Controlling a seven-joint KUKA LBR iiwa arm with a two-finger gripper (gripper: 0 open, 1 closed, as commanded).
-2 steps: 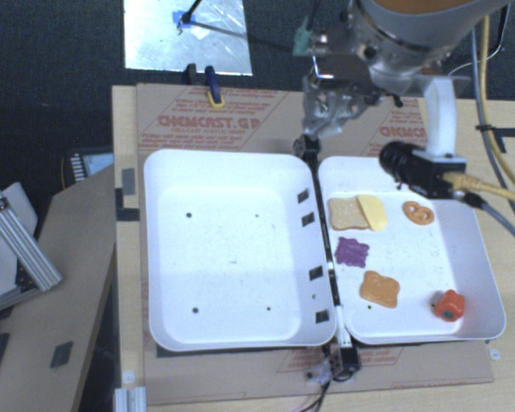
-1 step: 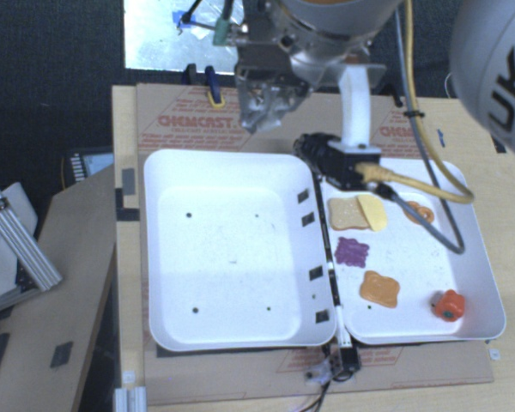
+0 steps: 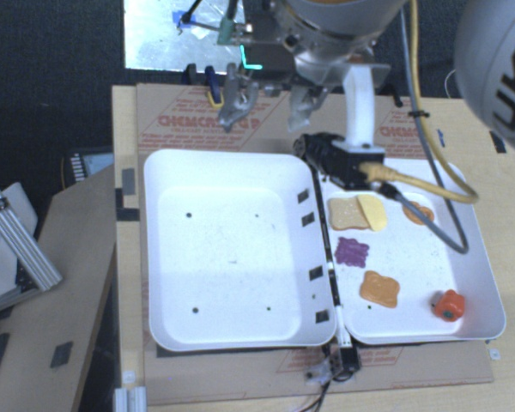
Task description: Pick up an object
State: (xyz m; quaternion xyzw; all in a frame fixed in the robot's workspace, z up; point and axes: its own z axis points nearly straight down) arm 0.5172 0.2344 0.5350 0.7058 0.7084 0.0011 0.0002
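Note:
Several small toy foods lie in the right bin (image 3: 476, 256): a tan toast slice (image 3: 348, 214), a pale yellow cheese slice (image 3: 374, 212) against it, an orange piece (image 3: 418, 215) partly under a cable, a purple piece (image 3: 352, 251), an orange-brown piece (image 3: 379, 288) and a red-orange tomato-like piece (image 3: 448, 305). My gripper (image 3: 269, 106) hangs high over the cardboard behind the left bin (image 3: 154, 230), well away from the foods. It is open, its two fingers (image 3: 238, 101) spread wide with nothing between them.
A black mount with a yellow cable (image 3: 429, 187) reaches over the back of the right bin. The arm's grey body (image 3: 498, 50) fills the top right. A metal plate (image 3: 176, 20) lies beyond the bench, and aluminium framing (image 3: 17, 247) stands at the left.

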